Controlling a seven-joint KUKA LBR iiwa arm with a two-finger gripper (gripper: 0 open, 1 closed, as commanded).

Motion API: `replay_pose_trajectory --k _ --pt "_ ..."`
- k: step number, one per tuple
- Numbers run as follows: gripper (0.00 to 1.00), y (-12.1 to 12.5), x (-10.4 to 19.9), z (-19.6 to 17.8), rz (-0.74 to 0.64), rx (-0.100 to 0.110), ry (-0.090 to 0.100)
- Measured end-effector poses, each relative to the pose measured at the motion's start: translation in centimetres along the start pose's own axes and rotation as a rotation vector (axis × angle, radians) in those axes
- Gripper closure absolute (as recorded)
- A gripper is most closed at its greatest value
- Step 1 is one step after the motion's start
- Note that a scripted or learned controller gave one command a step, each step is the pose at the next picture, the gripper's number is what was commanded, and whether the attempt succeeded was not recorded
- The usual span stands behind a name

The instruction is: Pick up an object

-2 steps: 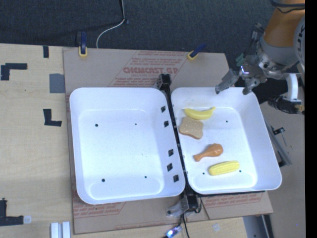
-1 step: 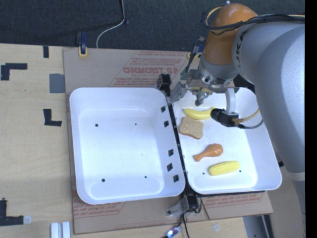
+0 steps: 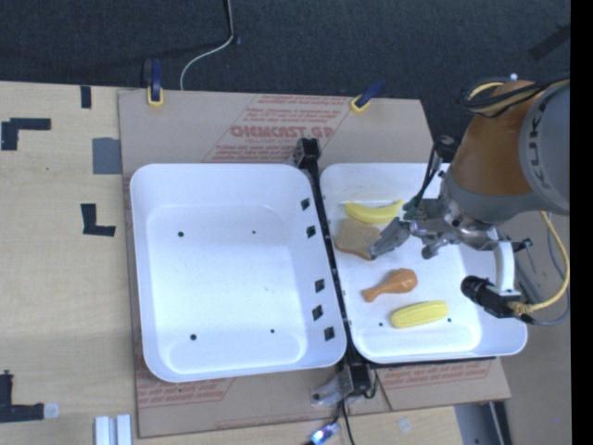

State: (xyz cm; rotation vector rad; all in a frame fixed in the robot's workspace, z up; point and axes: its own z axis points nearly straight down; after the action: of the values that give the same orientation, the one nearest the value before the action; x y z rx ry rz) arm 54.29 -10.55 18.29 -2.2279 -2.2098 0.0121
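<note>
We see 4 toy foods gathered in the right bin (image 3: 482, 341), within the arm's reach, and our gripper (image 3: 387, 242) hangs over its middle, just beside the brown piece (image 3: 354, 240) and below the banana (image 3: 372, 212); whether it is wide or narrow we cannot tell.

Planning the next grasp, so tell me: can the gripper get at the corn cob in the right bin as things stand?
Probably yes. The corn cob lies apart from the chicken leg, with nothing over it, and the gripper hangs nearby in the same bin.
</note>
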Motion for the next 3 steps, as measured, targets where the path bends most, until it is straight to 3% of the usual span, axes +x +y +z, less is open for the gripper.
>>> replay_pose_trajectory --k 1,2,3 --pt "0.00 -6.4 0.7 6.0 -0.006 0.006 0.006" --pt "0.00 -0.8 -3.9 3.5 -0.008 -0.012 -0.001" --pt "0.00 -0.7 1.2 10.1 -0.012 -0.007 0.002"
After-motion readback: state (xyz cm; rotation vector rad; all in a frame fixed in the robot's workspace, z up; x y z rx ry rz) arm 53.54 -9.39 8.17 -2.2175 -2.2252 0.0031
